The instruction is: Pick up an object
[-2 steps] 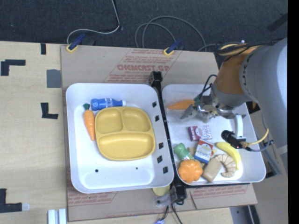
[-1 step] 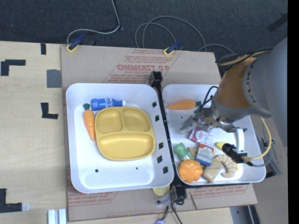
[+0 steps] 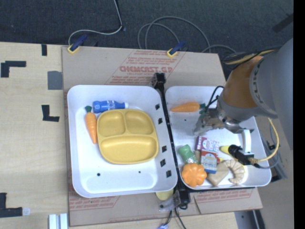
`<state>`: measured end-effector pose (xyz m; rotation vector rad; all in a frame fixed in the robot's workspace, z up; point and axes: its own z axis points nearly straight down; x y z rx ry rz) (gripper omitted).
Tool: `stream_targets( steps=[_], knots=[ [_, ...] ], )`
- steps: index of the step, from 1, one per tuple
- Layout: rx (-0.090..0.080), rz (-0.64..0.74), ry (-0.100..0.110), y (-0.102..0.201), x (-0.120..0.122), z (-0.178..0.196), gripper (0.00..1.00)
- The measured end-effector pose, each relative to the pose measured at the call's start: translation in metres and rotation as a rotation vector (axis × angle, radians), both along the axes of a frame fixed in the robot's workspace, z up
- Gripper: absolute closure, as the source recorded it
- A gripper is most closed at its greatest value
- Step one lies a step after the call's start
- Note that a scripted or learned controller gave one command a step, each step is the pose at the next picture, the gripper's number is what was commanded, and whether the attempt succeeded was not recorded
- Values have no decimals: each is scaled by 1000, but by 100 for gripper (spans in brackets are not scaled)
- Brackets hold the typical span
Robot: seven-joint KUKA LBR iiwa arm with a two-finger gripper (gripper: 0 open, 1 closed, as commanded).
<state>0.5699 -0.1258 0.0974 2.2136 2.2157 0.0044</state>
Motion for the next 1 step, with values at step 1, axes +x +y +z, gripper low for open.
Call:
stream_targets(
  steps=[1],
  knots=[
    [0,0,1,0,0,-1,0]
  ],
)
